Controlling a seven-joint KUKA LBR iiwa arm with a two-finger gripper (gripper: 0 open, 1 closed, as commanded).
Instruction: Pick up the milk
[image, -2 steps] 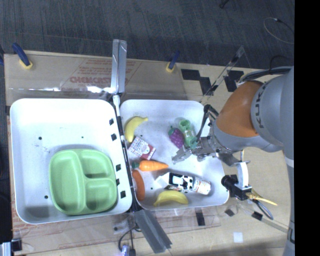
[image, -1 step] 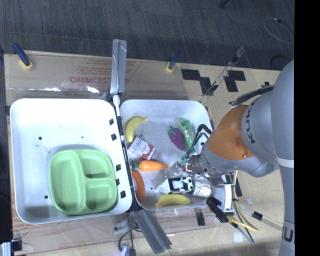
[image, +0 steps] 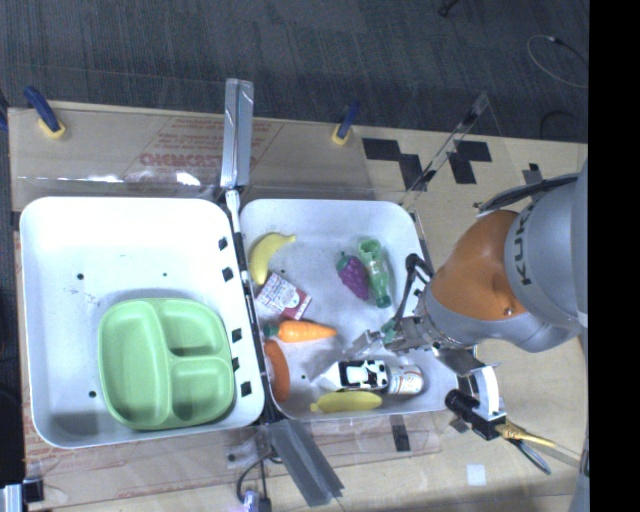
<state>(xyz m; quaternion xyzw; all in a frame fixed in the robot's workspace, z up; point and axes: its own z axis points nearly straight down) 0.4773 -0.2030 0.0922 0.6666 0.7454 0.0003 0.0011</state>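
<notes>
Milk (image: 363, 374), a small carton with a black-and-white cow pattern, lies on its side at about 5 o'clock in the right bin (image: 300, 213), just above a yellow banana (image: 347, 402) and beside a small bottle (image: 405, 382). End effector (image: 392, 335) hovers just above it, at about 1 o'clock from the carton; whether it is apart or together I cannot tell. A good grasp probably needs a straight descent on the carton's flat, smooth sides. Farther away lie a carrot (image: 305, 331) and rubbery purple grapes (image: 353, 275).
</notes>
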